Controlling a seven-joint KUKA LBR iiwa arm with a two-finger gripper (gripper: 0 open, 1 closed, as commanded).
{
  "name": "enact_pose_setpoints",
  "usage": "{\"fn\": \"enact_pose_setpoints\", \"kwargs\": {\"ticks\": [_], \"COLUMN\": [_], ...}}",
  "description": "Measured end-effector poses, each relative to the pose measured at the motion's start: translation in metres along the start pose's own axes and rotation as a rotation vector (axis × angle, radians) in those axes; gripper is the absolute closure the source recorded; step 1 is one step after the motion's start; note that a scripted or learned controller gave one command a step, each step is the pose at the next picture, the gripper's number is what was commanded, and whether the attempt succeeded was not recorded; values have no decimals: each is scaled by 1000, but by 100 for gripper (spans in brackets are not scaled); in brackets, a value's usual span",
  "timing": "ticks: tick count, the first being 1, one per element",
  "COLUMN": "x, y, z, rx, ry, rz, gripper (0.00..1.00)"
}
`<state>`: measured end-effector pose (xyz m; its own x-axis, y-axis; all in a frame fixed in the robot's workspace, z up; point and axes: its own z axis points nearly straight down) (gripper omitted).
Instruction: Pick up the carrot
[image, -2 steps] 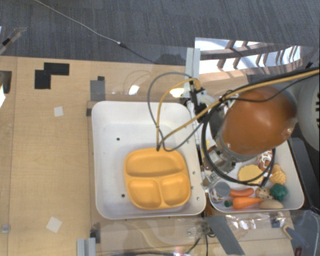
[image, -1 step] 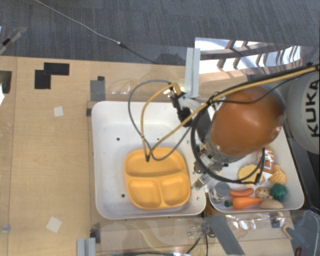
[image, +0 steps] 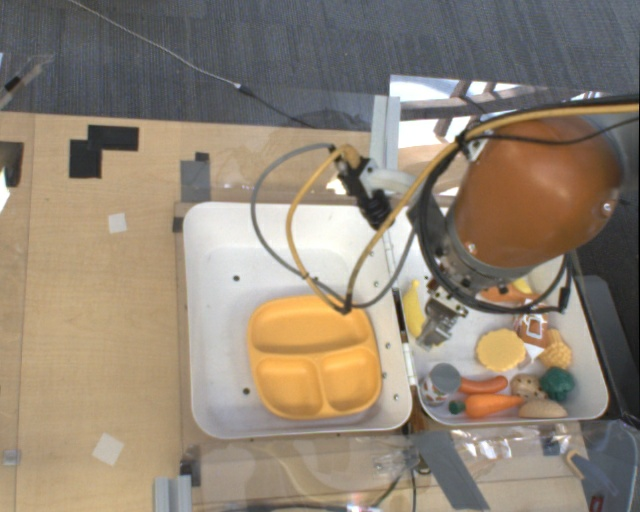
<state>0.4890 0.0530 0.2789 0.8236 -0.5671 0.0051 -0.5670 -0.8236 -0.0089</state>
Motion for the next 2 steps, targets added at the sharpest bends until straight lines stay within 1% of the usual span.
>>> {"fn": "enact_pose_setpoints", "kwargs": {"ticks": [1,2], "x": [81,31], "y": [21,37], "z": [-131,36], "rx": [-1,-8], "ry": [3,-17], "rz": [-176,-375], "gripper": [100,100]}}
